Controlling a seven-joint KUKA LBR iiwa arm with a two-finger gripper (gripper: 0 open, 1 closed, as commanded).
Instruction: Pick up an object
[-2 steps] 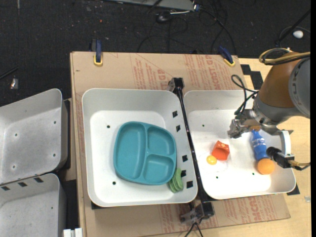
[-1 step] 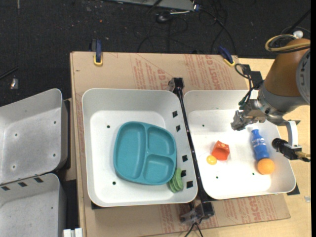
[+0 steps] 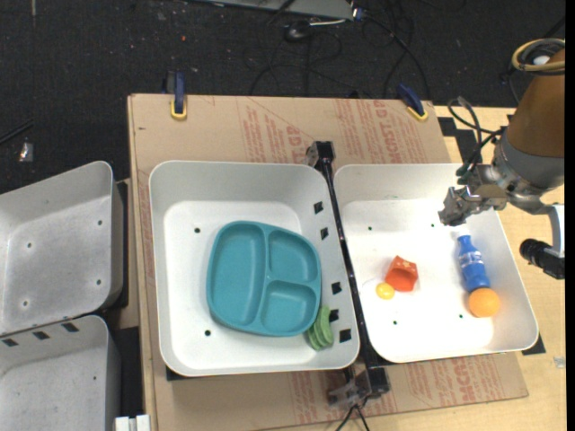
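Observation:
In the right bin [image 3: 422, 344] lie a blue bottle [image 3: 469, 263], an orange ball [image 3: 483, 303] just below it, an orange-red block [image 3: 402, 273] and a small yellow piece [image 3: 384, 290]. My gripper [image 3: 455, 206] hangs over the bin's upper right part, a short way above the bottle's cap. I see nothing held in it. The arm with its orange band [image 3: 539, 115] reaches in from the right.
The left bin [image 3: 171, 268] holds a teal divided plate [image 3: 264, 278] with a green object [image 3: 319, 329] at its lower right edge. Both bins rest on a cardboard sheet [image 3: 269, 128]. White trays [image 3: 54, 241] sit at far left.

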